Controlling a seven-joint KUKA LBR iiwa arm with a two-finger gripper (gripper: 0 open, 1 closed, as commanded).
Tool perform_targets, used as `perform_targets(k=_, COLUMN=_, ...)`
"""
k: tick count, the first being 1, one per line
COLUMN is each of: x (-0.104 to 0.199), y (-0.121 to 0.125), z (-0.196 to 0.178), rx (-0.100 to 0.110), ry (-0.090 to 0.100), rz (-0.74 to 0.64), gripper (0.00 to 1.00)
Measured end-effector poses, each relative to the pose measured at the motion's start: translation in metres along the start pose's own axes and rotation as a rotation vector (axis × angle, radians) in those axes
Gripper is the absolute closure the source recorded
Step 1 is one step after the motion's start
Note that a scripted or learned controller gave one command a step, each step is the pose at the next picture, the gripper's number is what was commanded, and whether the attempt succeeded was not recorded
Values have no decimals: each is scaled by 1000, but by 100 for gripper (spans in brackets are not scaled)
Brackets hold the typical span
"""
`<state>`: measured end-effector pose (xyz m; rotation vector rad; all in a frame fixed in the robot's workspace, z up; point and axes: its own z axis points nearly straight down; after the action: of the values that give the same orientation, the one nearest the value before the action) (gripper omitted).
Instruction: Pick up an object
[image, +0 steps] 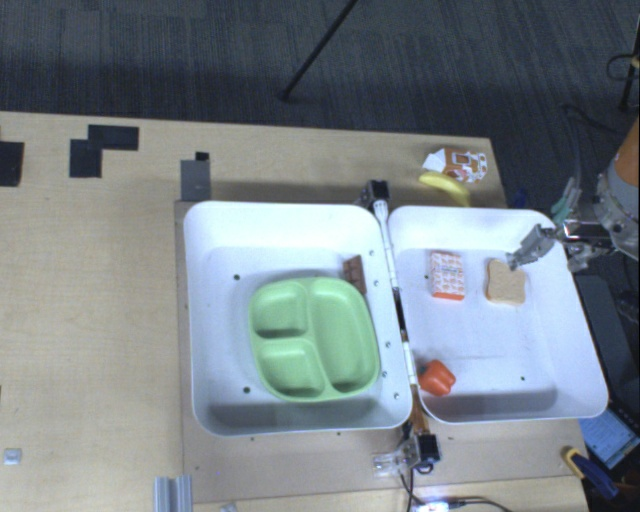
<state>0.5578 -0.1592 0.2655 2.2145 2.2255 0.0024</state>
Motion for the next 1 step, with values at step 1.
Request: perform_targets(k=1, x=-33, y=36, z=145, rx=4, ry=1, rz=2, gripper=0)
